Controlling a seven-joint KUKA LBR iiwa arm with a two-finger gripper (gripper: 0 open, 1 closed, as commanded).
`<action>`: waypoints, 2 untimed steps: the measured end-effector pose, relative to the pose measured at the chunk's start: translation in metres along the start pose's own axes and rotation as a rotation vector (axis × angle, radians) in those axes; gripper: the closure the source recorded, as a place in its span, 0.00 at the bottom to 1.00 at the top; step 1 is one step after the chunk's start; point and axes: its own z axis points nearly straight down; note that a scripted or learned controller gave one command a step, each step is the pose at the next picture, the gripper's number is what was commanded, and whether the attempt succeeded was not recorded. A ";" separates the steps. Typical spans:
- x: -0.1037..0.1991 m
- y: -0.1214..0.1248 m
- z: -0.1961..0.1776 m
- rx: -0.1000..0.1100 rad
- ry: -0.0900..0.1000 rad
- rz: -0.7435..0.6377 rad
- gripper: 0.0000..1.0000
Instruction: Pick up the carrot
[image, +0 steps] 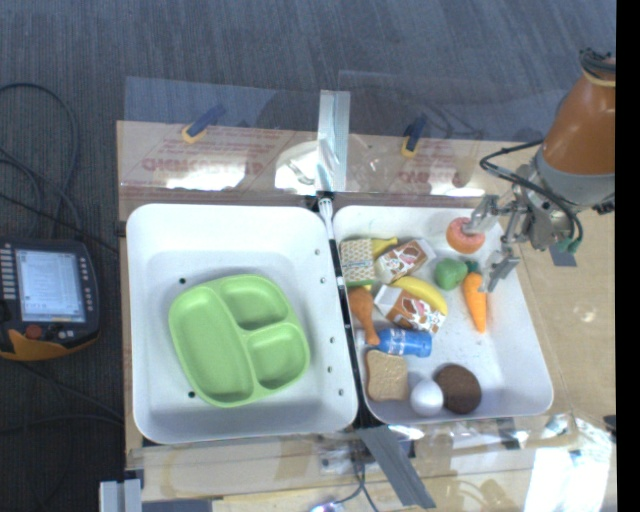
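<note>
The carrot (477, 303), orange and tapered with its tip toward the front, lies by the right wall of the right bin (530, 370). A second orange, carrot-like piece (362, 314) lies along the divider on that bin's left side. My gripper (492, 241) hangs over the bin's far right corner, just behind the carrot, with its fingers spread open and nothing between them. A round orange-red fruit (463, 235) sits just left of the fingers.
The right bin also holds a green fruit (451, 272), banana (421, 292), snack packets (400, 260), blue bottle (405, 343), bread slice (386, 377), white egg (427, 397) and brown ball (459, 387). A green divided plate (238, 338) lies in the left bin (160, 240).
</note>
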 end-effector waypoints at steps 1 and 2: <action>0.025 0.003 0.063 0.002 -0.007 0.038 0.00; 0.079 0.006 0.090 0.004 -0.027 0.112 0.00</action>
